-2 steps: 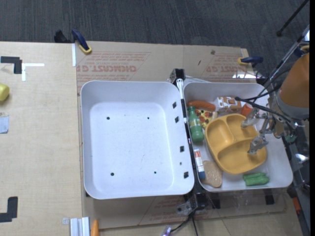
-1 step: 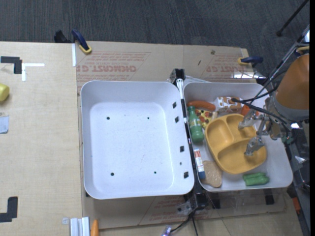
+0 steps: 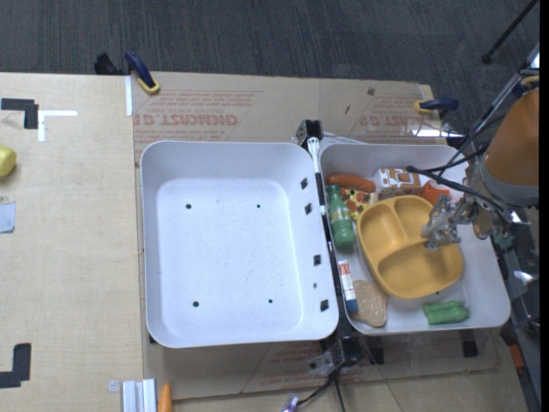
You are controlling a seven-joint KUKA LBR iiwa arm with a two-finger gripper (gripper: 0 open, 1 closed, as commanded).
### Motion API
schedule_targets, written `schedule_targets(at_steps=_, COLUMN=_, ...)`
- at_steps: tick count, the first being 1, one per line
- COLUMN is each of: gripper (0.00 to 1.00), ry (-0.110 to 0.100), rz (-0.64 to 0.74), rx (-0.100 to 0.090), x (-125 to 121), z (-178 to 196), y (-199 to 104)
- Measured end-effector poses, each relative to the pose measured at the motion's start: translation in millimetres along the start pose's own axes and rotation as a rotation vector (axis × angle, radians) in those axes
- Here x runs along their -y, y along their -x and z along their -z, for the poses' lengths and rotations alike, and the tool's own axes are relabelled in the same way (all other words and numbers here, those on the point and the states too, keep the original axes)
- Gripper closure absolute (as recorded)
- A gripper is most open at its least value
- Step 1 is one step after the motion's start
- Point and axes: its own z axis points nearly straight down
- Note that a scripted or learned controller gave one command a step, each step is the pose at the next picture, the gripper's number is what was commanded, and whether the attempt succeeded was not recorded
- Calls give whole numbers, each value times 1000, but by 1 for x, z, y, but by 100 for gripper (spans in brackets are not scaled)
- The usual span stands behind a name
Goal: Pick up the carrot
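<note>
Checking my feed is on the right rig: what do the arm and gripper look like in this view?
The arm comes in from the right as a grey body with a broad orange band above the wrist. Thin dark cables run along it toward the tool. The gripper is a small metallic grey assembly with two slim fingers, seen over the yellow divided plate in the right bin.

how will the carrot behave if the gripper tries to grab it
The carrot looks rounded and tapered, so it may roll or slip. It lies against the bin wall beside a bottle, so grasp room seems tight. Probably a light toy.
</note>
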Motion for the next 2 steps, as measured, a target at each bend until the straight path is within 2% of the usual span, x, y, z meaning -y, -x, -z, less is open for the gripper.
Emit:
schedule_targets(at_steps=1, gripper=100, ry=-15, rz=416, rx=56, x=-2, z=4, y=-66)
schedule_targets(at_steps=2, gripper=0, ry=-2, rz=414, rx=16, x=-1, z=-6, y=-79)
